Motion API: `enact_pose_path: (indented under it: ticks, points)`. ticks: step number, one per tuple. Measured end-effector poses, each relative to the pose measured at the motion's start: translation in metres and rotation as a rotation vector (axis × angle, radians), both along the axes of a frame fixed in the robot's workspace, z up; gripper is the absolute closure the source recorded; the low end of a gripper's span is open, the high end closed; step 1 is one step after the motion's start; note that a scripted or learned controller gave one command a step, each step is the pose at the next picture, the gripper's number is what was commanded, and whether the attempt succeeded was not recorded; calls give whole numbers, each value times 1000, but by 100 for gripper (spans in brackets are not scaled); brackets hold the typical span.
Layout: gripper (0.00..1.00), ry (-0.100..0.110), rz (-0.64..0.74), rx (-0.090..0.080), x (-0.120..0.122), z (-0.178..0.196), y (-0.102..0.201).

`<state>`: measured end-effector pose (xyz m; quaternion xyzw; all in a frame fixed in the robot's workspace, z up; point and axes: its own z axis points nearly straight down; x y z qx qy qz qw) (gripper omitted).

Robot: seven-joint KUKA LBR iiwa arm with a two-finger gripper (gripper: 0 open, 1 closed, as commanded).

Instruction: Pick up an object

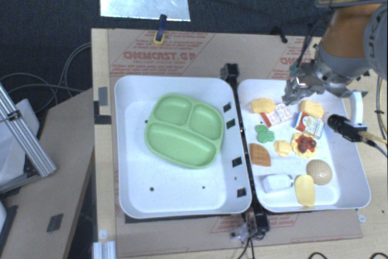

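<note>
1. The right bin holds a cluster of small toy food pieces; the left bin holds a green divided tray

2. The arm reaches in from the right, its gripper poised above the right bin's far end, near the yellow wedge; whether it is spread or closed cannot be told

3. The wedge looks light, stiff, smooth plastic, likely to slip; pinching across its flat sides seems safest
</note>
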<state>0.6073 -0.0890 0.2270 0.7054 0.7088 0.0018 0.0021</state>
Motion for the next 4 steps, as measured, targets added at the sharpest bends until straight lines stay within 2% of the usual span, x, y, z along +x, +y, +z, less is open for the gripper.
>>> enact_pose_path:
  ticks: [1,3,4]
  points:
    - [100,3,5,2,-3,9,52]
    - [100,6,5,3,-21,-12,163]
    - [100,6,3,2,-31,-10,192]
